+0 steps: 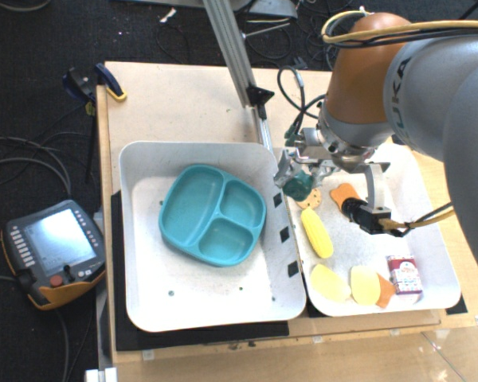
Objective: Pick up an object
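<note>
My gripper point(295, 173) hangs over the left edge of the right bin point(438, 249), close to the wall between the two bins. A small dark green object point(300, 187) sits right at its tip, touching it; whether it is gripped is hidden by the wrist. A tan piece point(311, 200) lies just below the green one. In the same bin are a yellow corn-like object point(317, 231), an orange piece point(343, 192), two pale yellow lumps point(328, 283) point(365, 285) and a small red and white box point(404, 275).
A teal divided plate point(213, 213) lies in the left bin point(143, 293). A metal pole point(235, 50) slants up from the bench behind the bins. A teach pendant point(52, 249) rests on the floor at left. The arm's bulk covers the right bin's far side.
</note>
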Controlling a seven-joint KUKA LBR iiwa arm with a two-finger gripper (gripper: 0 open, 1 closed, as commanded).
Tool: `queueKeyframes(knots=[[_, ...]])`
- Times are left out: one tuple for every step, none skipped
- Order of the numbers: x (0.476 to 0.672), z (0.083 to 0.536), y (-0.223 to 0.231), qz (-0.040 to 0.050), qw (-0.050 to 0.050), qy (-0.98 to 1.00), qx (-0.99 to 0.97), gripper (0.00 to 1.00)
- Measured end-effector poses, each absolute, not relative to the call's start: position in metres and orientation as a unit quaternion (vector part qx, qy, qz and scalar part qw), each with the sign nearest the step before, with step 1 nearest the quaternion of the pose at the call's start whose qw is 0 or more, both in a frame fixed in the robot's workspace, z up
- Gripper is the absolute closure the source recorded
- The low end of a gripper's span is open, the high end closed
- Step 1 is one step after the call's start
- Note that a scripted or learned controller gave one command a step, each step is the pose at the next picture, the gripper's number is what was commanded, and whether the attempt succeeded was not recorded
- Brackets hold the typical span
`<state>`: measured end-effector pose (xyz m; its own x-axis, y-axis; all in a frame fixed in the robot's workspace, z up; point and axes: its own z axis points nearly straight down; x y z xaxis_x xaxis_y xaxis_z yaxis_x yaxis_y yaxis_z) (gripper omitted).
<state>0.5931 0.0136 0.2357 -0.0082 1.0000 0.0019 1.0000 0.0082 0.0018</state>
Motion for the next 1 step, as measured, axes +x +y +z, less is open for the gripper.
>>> queueKeyframes(knots=[[0.5983,0.2262,0.0625,-0.0004,0.000,-0.710,-0.704,1.00]])
